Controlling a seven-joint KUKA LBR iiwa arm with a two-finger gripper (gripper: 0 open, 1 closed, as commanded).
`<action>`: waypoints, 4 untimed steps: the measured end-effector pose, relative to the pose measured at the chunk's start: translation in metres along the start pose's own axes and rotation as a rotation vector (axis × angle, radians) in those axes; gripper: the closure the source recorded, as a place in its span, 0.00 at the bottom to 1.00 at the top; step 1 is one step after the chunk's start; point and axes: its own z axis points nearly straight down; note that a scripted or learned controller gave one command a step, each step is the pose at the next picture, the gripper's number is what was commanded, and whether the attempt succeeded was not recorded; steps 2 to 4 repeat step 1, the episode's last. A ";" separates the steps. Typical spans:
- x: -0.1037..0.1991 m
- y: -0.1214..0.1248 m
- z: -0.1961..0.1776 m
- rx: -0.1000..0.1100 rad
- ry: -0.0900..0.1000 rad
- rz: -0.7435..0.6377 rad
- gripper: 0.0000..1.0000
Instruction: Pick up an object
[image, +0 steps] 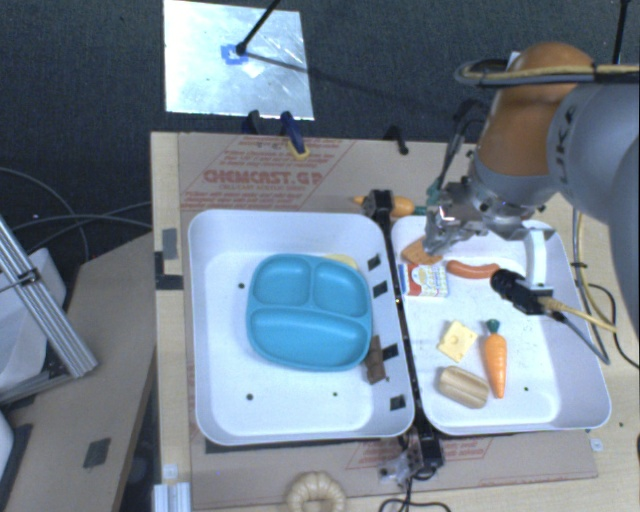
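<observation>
Over the right white plastic bin (585, 395), the two-finger gripper (437, 243) hangs low at the back-left corner, just above a small white printed carton (427, 283). Finger state cannot be told, and no object visibly sits between them. Pickup appears unfinished: the orange toy carrot (496, 361), yellow cheese wedge (458, 341) and red sausage (471, 268) lie on the bin floor.

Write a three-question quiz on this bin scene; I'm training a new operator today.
1. True or false: the blue tray lies in the left bin.
2. What lies beside the carrot: A) cheese wedge B) spoon C) cup?
3. Fill in: the gripper hangs over the ___ bin.

Key: 1 true; 2 A; 3 right.
</observation>
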 end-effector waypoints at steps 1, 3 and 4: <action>-0.007 0.002 0.018 0.001 -0.001 0.005 1.00; -0.007 0.002 0.018 0.001 -0.001 0.005 1.00; -0.007 0.002 0.018 0.001 -0.001 0.005 1.00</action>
